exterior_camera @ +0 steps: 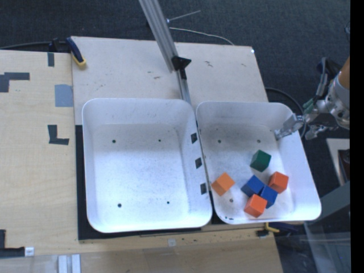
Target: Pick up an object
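**Tool at the rim of the right bin, blocks clustered below it**

Two shallow white bins sit side by side on the pale wooden worktop. The left bin shows a speckled white floor. The right bin holds six small blocks, all gathered in its near right part.

The green block lies farthest up of the group, a little apart from the rest. Below it, two blue blocks sit touching each other, with the second blue block just to the right. An orange block rests against the blue pair on the right side, and another orange block lies just below them, near the bin's front wall. A third orange block sits alone to the left, close to the wall shared with the left bin.

The arm comes in from the right edge, and the tool hangs over the upper right rim of the right bin, well apart from the blocks. Nothing can be seen between its fingers; how far open they stand cannot be told at this size and angle.

A slanted metal rail crosses the worktop above the bins, and a yellow-and-blue clamp lies at the worktop's upper left corner.
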You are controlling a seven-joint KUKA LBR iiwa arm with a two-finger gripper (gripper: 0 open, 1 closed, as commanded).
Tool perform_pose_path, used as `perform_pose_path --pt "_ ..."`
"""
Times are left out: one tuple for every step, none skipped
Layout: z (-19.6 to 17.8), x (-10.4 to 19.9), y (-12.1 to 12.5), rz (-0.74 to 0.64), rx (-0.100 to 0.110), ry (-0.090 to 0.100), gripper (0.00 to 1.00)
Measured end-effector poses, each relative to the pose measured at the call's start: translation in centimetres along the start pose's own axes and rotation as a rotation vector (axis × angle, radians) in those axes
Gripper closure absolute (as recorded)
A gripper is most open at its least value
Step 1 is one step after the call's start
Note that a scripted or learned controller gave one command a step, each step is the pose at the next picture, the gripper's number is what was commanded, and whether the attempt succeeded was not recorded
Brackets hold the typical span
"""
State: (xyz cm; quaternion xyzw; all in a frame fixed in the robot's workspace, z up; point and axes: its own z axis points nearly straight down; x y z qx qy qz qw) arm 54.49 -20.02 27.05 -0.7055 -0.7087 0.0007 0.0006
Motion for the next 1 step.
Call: perform_pose_path --pt "10.68 -0.87 -3.56 0.006 0.008 0.003 0.0"
